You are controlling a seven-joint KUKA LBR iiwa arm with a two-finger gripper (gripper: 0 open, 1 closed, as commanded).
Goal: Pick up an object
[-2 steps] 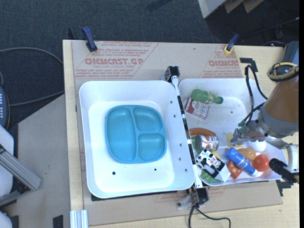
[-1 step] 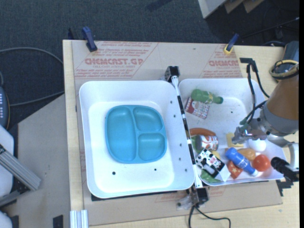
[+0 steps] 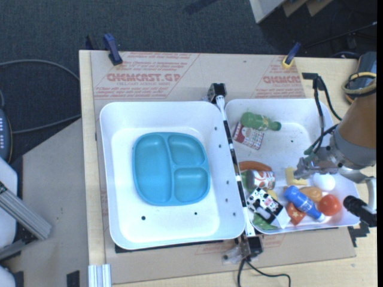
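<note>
Gripper (image 3: pixel 306 167) low over right bin (image 3: pixel 281 109), near white egg (image 3: pixel 325 182) and blue bottle (image 3: pixel 303 201). Grip state: cannot tell. Nothing lifted yet.

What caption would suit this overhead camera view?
Robot gripper hovers over toys in the right bin; a blue divided plate lies in the left bin.

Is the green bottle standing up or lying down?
Lying down. The green bottle rests on its side in the right bin, cap pointing right.
</note>
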